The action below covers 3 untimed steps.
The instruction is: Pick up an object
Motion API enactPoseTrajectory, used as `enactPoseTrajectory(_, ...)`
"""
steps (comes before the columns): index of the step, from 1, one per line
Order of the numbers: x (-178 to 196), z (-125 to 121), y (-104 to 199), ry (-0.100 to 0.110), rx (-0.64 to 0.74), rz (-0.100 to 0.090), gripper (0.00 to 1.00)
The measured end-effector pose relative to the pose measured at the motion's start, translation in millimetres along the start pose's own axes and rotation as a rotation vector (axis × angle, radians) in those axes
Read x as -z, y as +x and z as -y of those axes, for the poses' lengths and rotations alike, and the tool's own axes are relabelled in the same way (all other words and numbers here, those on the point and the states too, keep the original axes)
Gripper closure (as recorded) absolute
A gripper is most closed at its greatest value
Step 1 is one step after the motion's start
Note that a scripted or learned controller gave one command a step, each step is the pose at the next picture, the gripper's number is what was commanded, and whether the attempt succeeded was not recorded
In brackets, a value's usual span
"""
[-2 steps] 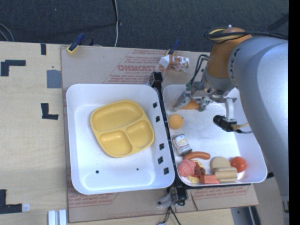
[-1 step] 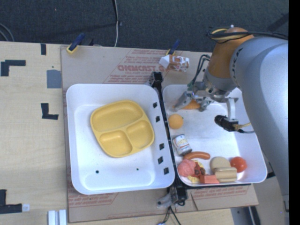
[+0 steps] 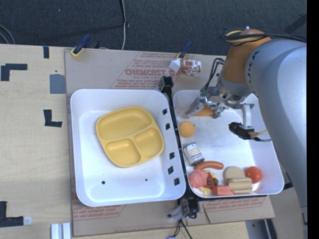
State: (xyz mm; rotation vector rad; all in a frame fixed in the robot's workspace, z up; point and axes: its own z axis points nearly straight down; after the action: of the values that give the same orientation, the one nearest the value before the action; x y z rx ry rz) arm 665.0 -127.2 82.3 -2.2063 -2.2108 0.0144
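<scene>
Orange wedge (image 3: 204, 112) between the jaws

This is a robotics lab or test cell, not a home. A plywood surface (image 3: 30, 133) carries black tape marks (image 3: 50, 118), and a cardboard sheet (image 3: 139, 68) is held down by blue-and-yellow clamps (image 3: 79, 48). Two white bins (image 3: 79, 133) sit clipped together on it, cables (image 3: 122, 14) trail across dark carpet, and an industrial grey arm (image 3: 284, 98) reaches in.
</scene>
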Motion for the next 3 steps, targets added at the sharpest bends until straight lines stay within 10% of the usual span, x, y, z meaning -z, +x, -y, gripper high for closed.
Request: enactPoseTrajectory(3,4,-3,26,-0.011,-0.003,0.005,0.0)
